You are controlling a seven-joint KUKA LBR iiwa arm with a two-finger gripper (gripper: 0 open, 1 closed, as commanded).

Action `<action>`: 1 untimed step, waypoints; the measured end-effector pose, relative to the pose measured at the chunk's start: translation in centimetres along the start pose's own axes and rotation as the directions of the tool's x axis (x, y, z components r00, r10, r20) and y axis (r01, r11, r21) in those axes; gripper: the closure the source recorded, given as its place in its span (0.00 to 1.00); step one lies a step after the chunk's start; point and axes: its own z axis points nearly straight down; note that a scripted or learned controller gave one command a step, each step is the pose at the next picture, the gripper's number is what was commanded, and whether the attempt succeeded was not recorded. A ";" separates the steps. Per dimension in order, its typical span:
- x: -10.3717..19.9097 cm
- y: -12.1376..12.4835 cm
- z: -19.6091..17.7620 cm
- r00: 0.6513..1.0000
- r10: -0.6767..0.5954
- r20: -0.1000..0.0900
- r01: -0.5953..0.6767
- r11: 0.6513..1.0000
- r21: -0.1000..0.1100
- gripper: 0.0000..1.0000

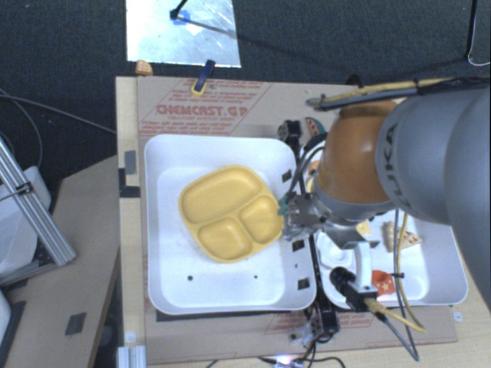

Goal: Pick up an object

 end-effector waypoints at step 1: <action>1.7 6.2 1.8 1.000 0.004 0.002 -0.004 1.000 -0.003 1.00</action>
